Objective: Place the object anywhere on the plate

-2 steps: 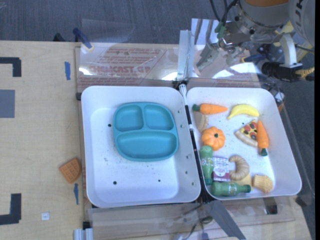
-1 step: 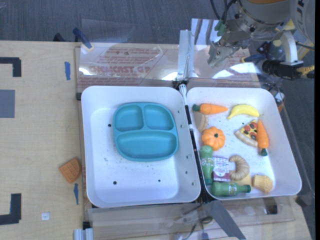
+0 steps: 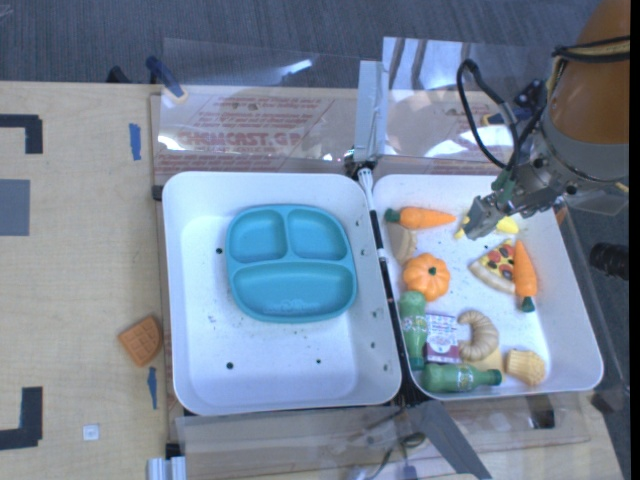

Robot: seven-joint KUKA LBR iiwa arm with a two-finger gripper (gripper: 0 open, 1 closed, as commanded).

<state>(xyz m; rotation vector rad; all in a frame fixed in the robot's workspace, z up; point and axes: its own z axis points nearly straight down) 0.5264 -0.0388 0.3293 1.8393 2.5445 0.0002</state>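
Gripper (image 3: 487,215) seen over right bin (image 3: 570,298), finger state not discernible. Yellow item (image 3: 506,225) just beside it. Plate (image 3: 291,262) set in left bin (image 3: 200,348). Wood bench (image 3: 70,268) with tape marks; dark floor behind.

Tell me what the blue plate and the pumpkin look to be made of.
Blue plate: probably molded plastic with a matte to satin finish, judging by its uniform color, soft rounded dividers and faint sheen. Pumpkin: likely toy plastic or rubber, judging by its even saturated orange, smooth ribs and small highlight. Neither is certain from looks alone.
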